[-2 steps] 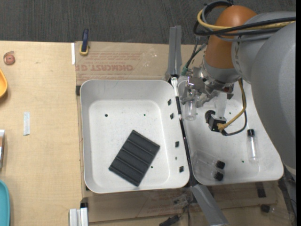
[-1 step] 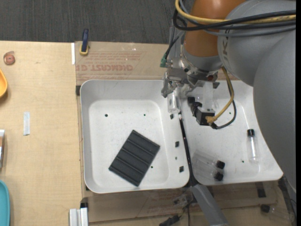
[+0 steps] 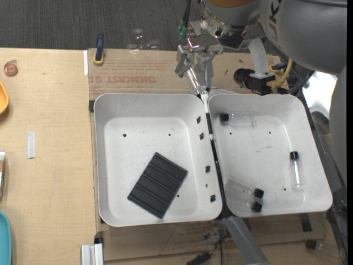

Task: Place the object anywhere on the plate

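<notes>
A black ribbed rectangular plate (image 3: 158,184) lies flat and askew in the left bin (image 3: 110,112), towards its front. Three clear vials with black caps lie in the right bin (image 3: 309,120): one vial (image 3: 238,119) at the back left, one vial (image 3: 296,171) by the right wall, and a third vial (image 3: 242,192) at the front, with another black cap (image 3: 255,206) beside it. My gripper (image 3: 196,73) hangs above the back end of the divider between the two bins, over the cardboard, clear of every vial and of the plate.
A cardboard sheet (image 3: 138,70) lies behind the bins, with a blue clamp (image 3: 99,47) at its left corner. The wooden table (image 3: 44,148) on the left carries an orange item (image 3: 2,101) and a teal item (image 3: 4,239) at its edge.
</notes>
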You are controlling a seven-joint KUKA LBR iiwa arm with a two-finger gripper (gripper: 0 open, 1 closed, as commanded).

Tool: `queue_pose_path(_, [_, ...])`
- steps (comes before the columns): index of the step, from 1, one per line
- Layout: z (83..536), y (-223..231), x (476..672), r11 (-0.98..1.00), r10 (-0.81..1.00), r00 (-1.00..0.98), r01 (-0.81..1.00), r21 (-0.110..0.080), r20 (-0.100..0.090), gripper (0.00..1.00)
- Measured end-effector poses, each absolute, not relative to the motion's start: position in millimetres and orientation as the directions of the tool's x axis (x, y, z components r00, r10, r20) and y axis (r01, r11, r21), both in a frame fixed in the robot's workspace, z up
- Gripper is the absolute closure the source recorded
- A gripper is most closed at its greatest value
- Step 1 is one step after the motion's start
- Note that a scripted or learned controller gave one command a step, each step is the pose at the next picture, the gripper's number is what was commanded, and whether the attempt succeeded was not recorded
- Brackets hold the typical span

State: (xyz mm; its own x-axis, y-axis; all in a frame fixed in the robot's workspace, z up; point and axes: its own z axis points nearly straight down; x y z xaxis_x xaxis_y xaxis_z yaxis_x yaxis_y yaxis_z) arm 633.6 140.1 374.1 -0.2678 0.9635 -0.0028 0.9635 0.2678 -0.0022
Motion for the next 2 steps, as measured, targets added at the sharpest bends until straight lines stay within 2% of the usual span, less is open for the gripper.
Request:
queue_pose_path(1, [267.8, 203.7, 636.2, 0.420, 0.908, -0.420, 0.908, -0.003, -0.001, 1.00])
queue_pose_path(2, [427.5, 209.7, 608.2, 0.574, 0.819, -0.574, 0.819, -0.002, -0.002, 1.00])
